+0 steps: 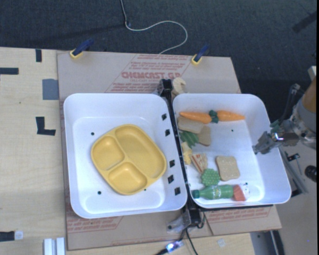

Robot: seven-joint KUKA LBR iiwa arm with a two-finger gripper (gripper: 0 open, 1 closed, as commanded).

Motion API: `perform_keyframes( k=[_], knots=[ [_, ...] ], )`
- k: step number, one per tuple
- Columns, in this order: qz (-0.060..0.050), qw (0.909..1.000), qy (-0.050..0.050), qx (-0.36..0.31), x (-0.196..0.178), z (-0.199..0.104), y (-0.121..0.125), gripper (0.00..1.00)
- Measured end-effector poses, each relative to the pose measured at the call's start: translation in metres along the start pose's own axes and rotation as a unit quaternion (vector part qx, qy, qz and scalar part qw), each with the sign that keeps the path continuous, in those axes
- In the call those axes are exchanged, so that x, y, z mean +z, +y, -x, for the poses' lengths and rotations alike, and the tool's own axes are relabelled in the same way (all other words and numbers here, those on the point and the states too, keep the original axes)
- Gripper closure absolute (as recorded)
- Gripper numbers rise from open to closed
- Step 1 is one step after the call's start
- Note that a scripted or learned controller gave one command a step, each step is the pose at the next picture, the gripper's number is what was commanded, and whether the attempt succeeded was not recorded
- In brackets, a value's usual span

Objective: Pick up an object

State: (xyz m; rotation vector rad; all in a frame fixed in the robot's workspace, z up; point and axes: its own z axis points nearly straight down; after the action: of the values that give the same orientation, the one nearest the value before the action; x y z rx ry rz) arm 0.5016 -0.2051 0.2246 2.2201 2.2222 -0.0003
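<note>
The tool (265, 144) hangs over the right bin's (255, 106) rim at its 3 o'clock side, dark tips pointing inward; whether they are spread or closed cannot be told, and nothing shows between them.

Inside that bin, toward 9 o'clock from the tool, lies a tan cracker-like square (228, 167). At the bin's 12 o'clock are two orange carrots (195, 117) end to end with green between them. Below them sit a brown flat piece (191, 125), a green leafy piece (190, 138), a yellow piece (187, 155) and a striped wedge (199, 162). At 6 o'clock lie a broccoli-like clump (210, 177) and one green bottle (218, 192) on its side, red end to the right.

The left bin (74, 110) holds one yellow three-compartment plate (128, 158).

Both bins rest on a cardboard sheet (143, 73) printed in red, the largest word roughly "CHEMCAST"; the rest is too small to read. Two blue-and-yellow clamps (81, 48) pin its far edge to the tabletop (16, 110).
</note>
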Motion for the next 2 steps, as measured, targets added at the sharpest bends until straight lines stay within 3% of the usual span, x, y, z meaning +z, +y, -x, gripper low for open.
perform_keyframes(
  k=[2],
  knots=[
    [-0.001, 1.0, 0.001, -0.003, 0.009, -0.109, 0.011, 1.0]
  ],
)
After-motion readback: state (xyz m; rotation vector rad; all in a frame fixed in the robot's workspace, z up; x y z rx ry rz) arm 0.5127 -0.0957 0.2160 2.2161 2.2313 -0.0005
